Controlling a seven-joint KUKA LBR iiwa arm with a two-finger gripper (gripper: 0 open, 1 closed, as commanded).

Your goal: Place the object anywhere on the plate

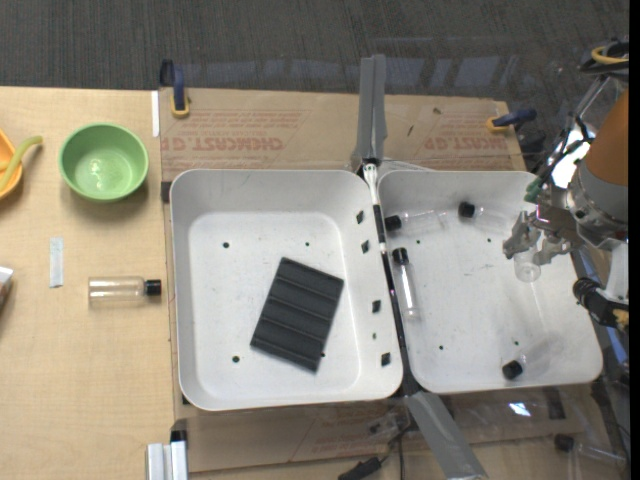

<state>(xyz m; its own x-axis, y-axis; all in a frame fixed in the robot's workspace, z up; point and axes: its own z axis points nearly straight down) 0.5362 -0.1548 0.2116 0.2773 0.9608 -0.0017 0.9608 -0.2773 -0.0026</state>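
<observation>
1. A dark ridged plate (297, 314) lies tilted in the left bin (200, 268).
2. Right of the plate, the right bin (470, 298) holds clear vials (404, 280).
3. The gripper (528, 249) hovers farther right, holding a clear vial (527, 264).

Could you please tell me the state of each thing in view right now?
Dark ribbed plate: flat in the left bin, tilted.
Clear vials: lying in the right bin.
Gripper: above the right bin.
Green bowl: upright on the bench.
Small clear bottle: on its side, capped.
</observation>
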